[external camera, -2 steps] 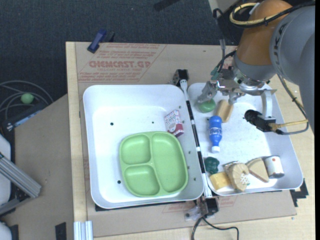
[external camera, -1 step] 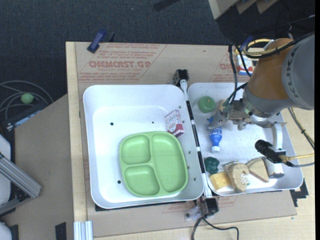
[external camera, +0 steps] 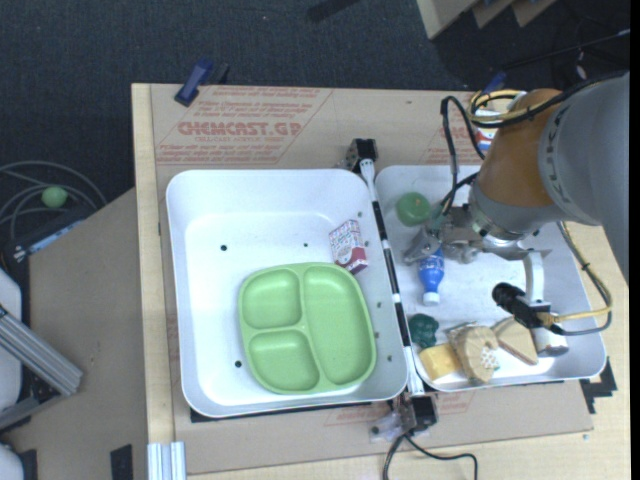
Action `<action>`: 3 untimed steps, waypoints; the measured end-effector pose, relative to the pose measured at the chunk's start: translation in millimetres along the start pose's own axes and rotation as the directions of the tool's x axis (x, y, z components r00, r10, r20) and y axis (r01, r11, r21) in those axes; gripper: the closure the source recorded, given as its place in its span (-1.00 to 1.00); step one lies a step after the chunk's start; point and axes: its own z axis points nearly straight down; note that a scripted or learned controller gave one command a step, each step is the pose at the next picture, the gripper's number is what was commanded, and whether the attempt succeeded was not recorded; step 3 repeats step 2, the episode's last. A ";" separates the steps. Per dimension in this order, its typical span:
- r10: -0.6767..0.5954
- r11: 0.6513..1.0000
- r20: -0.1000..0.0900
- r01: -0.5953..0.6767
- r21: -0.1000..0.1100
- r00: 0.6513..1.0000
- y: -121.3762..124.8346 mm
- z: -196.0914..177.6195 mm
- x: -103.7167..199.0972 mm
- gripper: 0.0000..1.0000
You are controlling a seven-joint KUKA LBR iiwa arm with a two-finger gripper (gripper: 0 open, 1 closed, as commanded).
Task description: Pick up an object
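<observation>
The gripper (external camera: 437, 247) hangs over the right bin (external camera: 570, 298), just above a small blue-capped bottle (external camera: 431, 277) lying near that bin's left wall; I cannot tell how it is set. The left bin (external camera: 200, 268) has open floor around its green divided plate (external camera: 303, 326), while the right bin's near edge is crowded with food pieces (external camera: 480, 350).

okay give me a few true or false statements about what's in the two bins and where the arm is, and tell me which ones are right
1. The green divided plate lies in the left bin. True.
2. The plate has two compartments. False: it has three.
3. The tool is over the right bin, above the small blue-capped bottle. True.
4. The small red and white packet lies in the right bin. False: it is in the left bin, near the divider beside the plate's upper right corner.
5. The round green object sits at the right bin's near edge. False: it is toward the far end, past the bottle.
</observation>
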 end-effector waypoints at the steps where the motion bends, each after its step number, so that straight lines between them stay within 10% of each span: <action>1: 0.000 1.000 0.000 0.000 -0.002 1.000 0.5 -10.3 0.0 1.00; 2: -0.002 1.000 0.000 0.002 -0.005 1.000 0.8 -116.5 69.0 1.00; 3: -0.002 1.000 0.000 0.002 -0.005 1.000 0.8 -116.5 69.0 1.00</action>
